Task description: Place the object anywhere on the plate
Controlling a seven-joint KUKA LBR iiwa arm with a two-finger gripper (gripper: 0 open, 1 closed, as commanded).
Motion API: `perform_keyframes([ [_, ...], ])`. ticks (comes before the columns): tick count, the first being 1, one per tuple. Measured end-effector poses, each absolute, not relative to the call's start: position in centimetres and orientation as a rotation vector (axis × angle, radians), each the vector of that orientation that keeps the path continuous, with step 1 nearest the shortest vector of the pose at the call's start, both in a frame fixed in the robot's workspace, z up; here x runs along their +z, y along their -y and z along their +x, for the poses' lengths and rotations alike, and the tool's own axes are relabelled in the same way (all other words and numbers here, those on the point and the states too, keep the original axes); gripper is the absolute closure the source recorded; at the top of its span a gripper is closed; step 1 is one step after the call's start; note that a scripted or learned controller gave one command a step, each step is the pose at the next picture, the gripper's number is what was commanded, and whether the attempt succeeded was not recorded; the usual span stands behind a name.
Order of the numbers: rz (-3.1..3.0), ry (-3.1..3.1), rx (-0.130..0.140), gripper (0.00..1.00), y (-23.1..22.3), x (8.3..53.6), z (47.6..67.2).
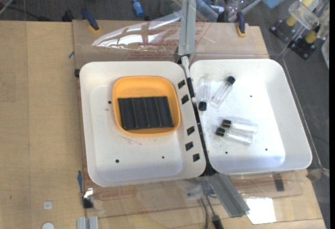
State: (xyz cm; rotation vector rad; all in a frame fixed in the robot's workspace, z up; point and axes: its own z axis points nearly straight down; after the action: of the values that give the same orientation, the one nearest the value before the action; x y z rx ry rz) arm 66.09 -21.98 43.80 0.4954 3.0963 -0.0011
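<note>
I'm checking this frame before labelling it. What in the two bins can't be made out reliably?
- Clear vials in the right bin, camera view: transparent bodies blend into the white floor, so their exact count and outlines are uncertain; mainly the black caps stand out.
- Vial by the divider: its outline merges with the bin wall.
- Black ridged object on the orange plate: too small and dark to identify.

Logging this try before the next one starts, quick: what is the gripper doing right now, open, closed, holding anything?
Gripper: cannot be told from this camera view. The clear vials lie loose in the right bin; the orange plate sits in the left bin.
</note>
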Motion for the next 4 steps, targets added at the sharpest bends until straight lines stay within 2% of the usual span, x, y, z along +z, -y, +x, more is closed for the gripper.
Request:
perform_keyframes([
  [1, -0.087, -3.134, 0.000, 1.00, 22.13, 43.82, 65.87],
  [2, -0.657, -3.059, -0.006, 1.00, 22.11, 43.83, 66.83],
  [4, -1.639, -2.667, -0.009, 1.00, 21.96, 43.81, 66.84],
])
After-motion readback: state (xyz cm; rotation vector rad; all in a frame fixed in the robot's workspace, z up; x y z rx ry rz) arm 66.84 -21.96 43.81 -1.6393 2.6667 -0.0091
